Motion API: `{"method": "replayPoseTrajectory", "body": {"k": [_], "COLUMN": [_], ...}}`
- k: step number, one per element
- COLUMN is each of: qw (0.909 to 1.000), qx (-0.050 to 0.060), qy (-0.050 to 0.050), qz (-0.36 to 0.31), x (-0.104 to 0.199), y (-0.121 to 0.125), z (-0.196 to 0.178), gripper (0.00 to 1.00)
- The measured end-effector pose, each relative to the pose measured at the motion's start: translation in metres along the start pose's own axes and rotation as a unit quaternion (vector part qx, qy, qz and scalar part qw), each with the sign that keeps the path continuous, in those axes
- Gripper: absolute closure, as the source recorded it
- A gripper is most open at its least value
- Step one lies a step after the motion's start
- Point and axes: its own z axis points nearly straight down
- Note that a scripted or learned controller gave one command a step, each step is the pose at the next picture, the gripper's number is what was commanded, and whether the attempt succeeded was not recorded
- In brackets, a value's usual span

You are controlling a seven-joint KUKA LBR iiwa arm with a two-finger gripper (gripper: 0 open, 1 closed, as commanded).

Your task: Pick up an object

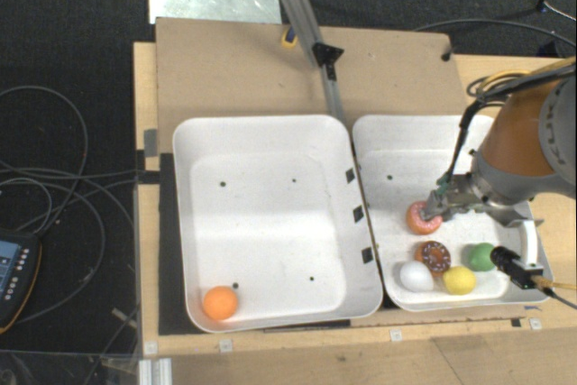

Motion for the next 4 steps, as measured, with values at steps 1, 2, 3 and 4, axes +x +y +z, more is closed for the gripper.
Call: {"method": "replayPoseTrajectory", "body": {"k": [1, 2, 3, 4], "qw": [1.0, 1.0, 1.0, 1.0], "qx": [-0.001, 0.0, 0.002, 0.002], "qy": [-0.001, -0.001, 0.001, 0.001], "qz": [-0.002, -0.002, -0.005, -0.005], "x": [0.005, 0.005, 0.055, 0.11], "y": [0.001, 0.004, 0.025, 0.037], "z": [-0.063, -0.109, -0.103, -0.1], "gripper": [1.0, 1.0, 1.0, 1.0]}}
